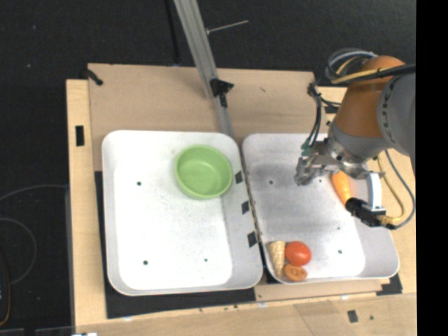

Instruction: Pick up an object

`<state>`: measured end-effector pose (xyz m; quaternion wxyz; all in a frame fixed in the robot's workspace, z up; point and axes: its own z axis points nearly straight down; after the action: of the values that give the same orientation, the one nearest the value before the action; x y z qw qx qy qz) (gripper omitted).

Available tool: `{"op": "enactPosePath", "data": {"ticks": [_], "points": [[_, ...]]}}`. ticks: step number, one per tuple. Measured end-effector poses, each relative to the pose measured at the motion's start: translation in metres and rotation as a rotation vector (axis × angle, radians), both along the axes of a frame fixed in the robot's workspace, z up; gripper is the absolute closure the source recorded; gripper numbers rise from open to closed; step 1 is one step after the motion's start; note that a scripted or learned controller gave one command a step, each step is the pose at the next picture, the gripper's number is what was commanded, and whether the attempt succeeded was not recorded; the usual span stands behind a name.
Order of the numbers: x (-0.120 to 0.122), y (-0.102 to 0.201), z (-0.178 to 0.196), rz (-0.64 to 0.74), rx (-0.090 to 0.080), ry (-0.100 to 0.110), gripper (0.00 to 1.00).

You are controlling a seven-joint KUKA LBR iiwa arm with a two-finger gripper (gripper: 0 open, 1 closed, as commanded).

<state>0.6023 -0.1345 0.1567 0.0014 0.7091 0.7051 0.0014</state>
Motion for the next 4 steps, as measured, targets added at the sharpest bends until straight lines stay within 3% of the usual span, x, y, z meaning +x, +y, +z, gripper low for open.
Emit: {"op": "enactPosePath", "data": {"ticks": [2,4], "points": [[0.008,-0.001,0.090,0.009,0.000,0.002,1.00],[0.034,0.098,0.086,0.013,0.000,0.002,1.00]]}}
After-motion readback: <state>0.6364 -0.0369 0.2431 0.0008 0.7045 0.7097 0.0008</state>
